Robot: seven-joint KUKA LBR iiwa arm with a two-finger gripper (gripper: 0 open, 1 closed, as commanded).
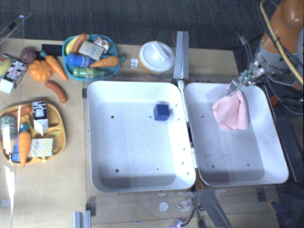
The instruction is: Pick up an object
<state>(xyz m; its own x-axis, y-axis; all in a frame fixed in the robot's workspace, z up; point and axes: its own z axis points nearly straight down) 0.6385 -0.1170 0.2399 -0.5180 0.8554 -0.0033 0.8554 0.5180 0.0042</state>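
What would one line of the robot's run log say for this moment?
arm: over right bin | gripper: pinching top corner of pink cloth | cloth: hanging, partly lifted | blue block: in left bin | phase: lifting

Crumpled pink cloth [231,113] hangs over right bin [266,170].

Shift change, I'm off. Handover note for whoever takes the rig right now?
Gripper: shut on the top corner of the pink cloth, over the right bin's far edge.
Cloth: hangs from the fingers, gathered into a peak at the grip; I can't tell if its lower part is off the bin floor.
Blue block: on the left bin floor, upper right part, untouched.
Done: the cloth is gripped.
Left: confirm it lifts fully clear and the grip holds.
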